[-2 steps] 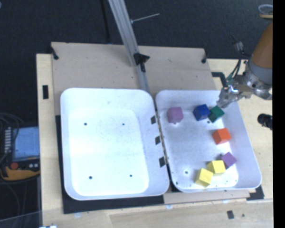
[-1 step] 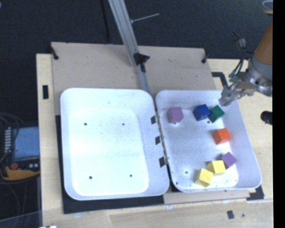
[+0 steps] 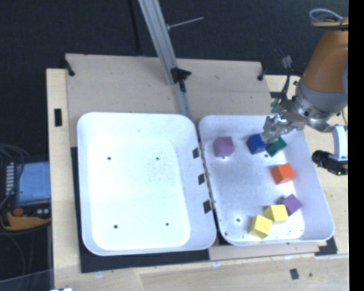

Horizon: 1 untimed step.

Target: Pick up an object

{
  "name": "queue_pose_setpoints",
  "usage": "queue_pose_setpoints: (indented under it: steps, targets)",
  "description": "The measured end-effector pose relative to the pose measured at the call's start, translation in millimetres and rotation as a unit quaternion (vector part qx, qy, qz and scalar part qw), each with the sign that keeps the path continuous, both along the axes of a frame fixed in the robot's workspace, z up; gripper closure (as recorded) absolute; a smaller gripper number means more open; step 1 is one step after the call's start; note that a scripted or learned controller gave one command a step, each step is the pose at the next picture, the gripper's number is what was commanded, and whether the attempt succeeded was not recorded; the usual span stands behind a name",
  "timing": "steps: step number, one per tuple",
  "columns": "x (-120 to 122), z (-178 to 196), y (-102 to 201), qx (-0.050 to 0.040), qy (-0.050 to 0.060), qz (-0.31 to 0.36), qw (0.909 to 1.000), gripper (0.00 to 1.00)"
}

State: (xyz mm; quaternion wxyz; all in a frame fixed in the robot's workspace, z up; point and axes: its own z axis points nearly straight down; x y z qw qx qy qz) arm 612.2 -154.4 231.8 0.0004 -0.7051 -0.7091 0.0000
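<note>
Blue block (image 3: 255, 143) and green block (image 3: 277, 146) are sitting side by side near the far edge of the right bin (image 3: 242, 180), and the gripper (image 3: 273, 131) is hanging directly over the gap between them, reaching in from the right; whether its jaws are apart or together cannot be told from this angle, and nothing is visibly sitting between them. A pink block (image 3: 224, 146) is lying left of the blue one, apart from it. An orange block (image 3: 283, 173) is resting nearer the camera, below the green one. Toward the near corner, a purple block (image 3: 292, 203) is touching a yellow block (image 3: 277, 213), with a second yellow block (image 3: 261, 225) just beside them. The left bin (image 3: 91, 162) is lying alongside.
</note>
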Motion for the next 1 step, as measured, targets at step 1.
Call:
queue_pose_setpoints:
  steps: [1]
  targets:
    - [-8.8, 12.2, 52.6, 0.0005, -0.001, 0.001, 1.0, 1.0]
